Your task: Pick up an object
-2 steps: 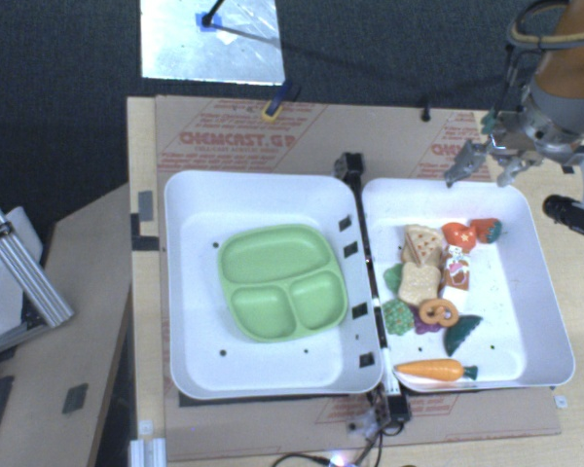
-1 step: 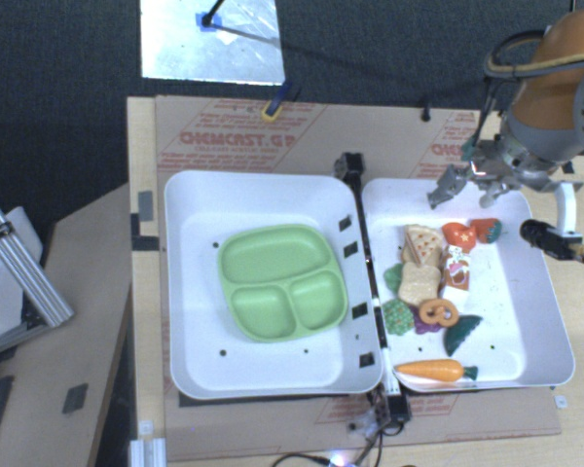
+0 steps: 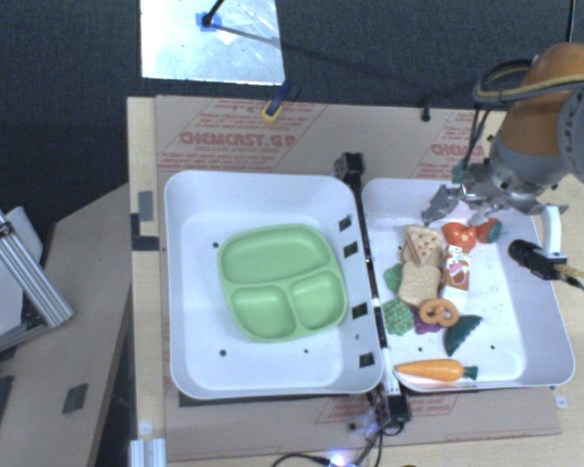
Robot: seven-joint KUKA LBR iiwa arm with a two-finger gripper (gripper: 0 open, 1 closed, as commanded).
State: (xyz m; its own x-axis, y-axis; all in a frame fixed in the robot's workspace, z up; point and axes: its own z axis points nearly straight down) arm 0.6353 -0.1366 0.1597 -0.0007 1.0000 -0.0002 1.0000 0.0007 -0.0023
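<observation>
Overhead view of two white bins side by side. The left bin holds a green three-compartment tray. The right bin holds a cluster of toy foods: a cheese wedge, a bread slice, a pretzel, a tomato and, near the front rim, a carrot. The gripper hangs over the back of the right bin, just behind the tomato, fingers spread apart with nothing between them.
</observation>
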